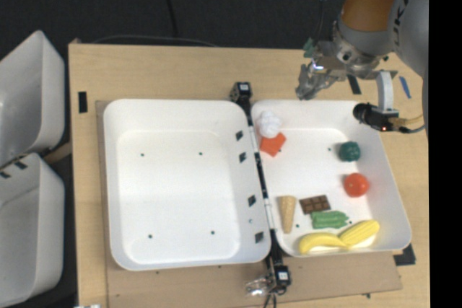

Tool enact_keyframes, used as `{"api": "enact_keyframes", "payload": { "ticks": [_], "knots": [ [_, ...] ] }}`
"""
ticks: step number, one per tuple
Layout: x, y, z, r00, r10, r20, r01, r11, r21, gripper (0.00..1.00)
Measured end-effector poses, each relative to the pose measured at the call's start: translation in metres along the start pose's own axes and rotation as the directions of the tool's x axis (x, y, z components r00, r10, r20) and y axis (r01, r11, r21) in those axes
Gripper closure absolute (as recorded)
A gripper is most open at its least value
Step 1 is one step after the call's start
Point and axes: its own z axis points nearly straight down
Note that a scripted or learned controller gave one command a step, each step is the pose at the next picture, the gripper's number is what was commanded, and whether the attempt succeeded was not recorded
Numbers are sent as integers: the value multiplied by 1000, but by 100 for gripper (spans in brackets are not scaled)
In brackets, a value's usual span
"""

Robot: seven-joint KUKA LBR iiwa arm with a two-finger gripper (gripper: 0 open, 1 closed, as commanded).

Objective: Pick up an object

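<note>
Grey gripper point(309, 87) hovers above the right bin point(390, 187) — whether wide or narrow, unclear.

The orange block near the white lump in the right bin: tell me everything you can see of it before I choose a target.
The small orange block looks like matte plastic or foam, roughly boxy with angled faces, and it lies tilted. It sits on the floor of the right white bin, in the far-left corner close to the divider rim. Its upper edge touches, or nearly touches, the white crumpled lump. Nothing else is near it, and the tool is above the bin's far rim, apart from it.
</note>
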Motion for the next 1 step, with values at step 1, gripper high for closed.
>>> {"api": "enact_keyframes", "payload": {
  "ticks": [1],
  "knots": [
    [47, 24, 62, 1000, -2, 0, 2, 1000, 11, 100]
  ]
}}
